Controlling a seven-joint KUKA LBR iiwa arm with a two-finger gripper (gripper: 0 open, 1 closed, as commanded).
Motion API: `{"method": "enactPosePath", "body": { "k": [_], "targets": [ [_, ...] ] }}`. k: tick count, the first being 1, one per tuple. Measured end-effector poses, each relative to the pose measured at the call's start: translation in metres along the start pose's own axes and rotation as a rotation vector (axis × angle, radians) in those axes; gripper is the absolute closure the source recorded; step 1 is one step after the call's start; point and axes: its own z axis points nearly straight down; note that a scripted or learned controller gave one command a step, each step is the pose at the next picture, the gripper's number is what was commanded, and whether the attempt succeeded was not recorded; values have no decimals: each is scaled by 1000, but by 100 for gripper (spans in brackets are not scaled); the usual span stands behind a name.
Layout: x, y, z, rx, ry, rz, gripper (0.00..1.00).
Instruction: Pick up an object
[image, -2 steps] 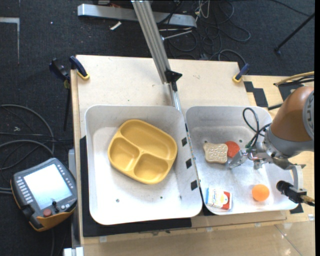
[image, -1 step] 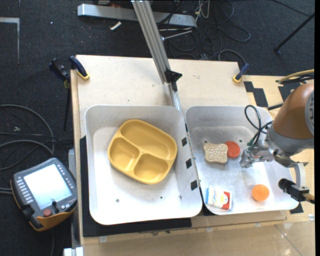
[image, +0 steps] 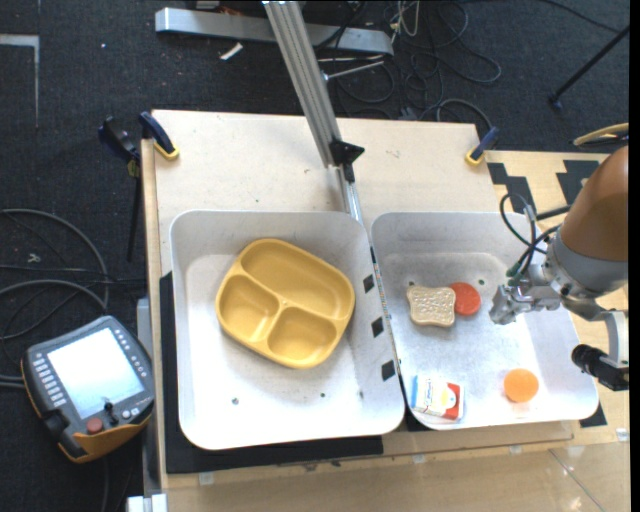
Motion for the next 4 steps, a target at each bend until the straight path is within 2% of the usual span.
{"method": "enactPosePath", "body": {
  "k": [1, 2, 3, 4],
  "targets": [
    [-8, 5, -47, -1, -1, 0, 100],
    [2, 10, -104, -2, -1, -2, 100],
    [53, 37, -110, 0, 2, -6, 100],
    [112, 52, -99, 4, 3, -6, 100]
  ]
}}
